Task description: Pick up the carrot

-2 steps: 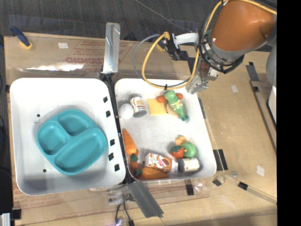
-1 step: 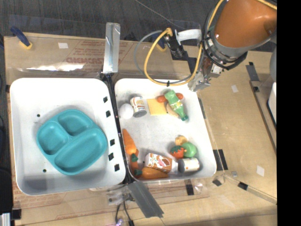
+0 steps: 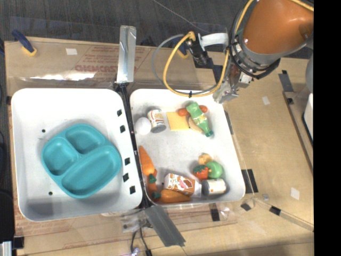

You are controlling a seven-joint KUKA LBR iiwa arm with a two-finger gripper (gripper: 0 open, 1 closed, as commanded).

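We see a pale wooden bench [image 3: 277, 143] under even light, dark ribbed flooring [image 3: 80, 4] beyond its far edge, black tape marks [image 3: 250, 180] scattered across it.

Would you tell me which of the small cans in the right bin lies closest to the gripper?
The can near the bin's top left, beside the white egg; the other can sits at the bottom edge, farther from the gripper.

The carrot [image 3: 146, 163] is seen as a small orange toy, tapered, lying flat against the left wall of the right bin [image 3: 230, 137]. Its narrow tip is pointed toward the bin's far side and its thick end toward the near left corner, where it is set just beside other packed items.
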